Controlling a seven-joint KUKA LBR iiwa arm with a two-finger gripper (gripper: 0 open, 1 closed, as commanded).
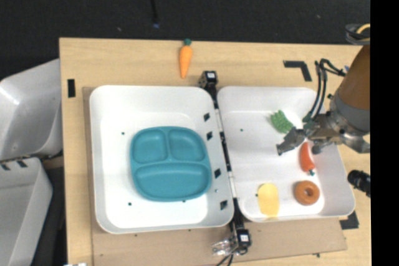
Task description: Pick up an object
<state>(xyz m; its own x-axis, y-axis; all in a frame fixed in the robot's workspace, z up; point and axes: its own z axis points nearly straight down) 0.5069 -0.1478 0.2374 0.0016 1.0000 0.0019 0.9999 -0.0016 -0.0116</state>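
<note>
Gripper (298,142) hangs over right bin (249,115), claw state unclear, just beside red sausage (306,159) and green piece (282,122); teal plate (169,163) in left bin (106,134).

**Arm low over the right bin**

The arm enters from the right edge of the view, its orange band (356,87) standing above the right bin (249,109). Black cables run down its left side toward the wrist. Below the band the grey wrist angles leftward and down over the bin's right half. The gripper (298,141) sits just above the bin floor, near the bin's middle right. Its dark fingers (288,145) point left; whether they are parted or closed is unclear.
</note>
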